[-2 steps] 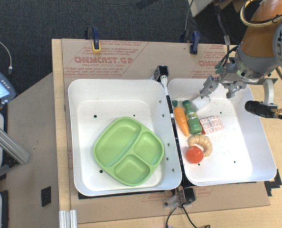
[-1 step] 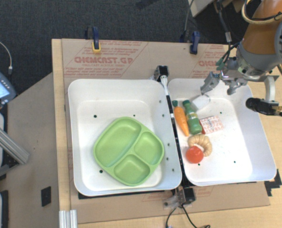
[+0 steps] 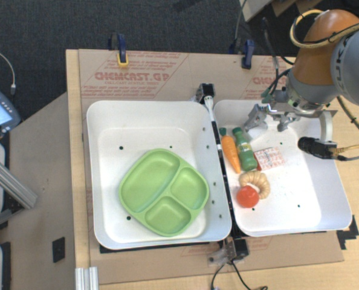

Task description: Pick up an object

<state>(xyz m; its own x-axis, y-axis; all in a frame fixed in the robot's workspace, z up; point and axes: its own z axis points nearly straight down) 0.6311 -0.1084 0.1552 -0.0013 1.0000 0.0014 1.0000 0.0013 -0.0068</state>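
Look at the right side of the frame and you will see the arm [image 3: 324, 53], grey with an orange band, reaching in over the right bin [image 3: 324, 213]. Its gripper [image 3: 269, 118] hangs above the upper part of that bin. The two fingers [image 3: 255, 118] are spread apart, and you can see nothing between them.

The toys sit together near the left wall of the right bin. There is an orange carrot [image 3: 230, 153] lying long-ways, and a green bottle [image 3: 245, 150] lies just beside it on its right (the two seem to touch). To the right of the bottle is a small pink and white checked packet [image 3: 269, 158]. Below them is a tan curled pastry [image 3: 257, 180], and a red tomato [image 3: 248, 196] rests against its lower left. The gripper is a little above and to the right of the bottle's top, not touching any toy.

In the left bin [image 3: 107, 162] you will find a green plate [image 3: 164, 191] with three sections, lying flat near the middle. Both bins rest on a brown board [image 3: 167, 71], which has blue clamps [image 3: 121, 48] along its top edge.
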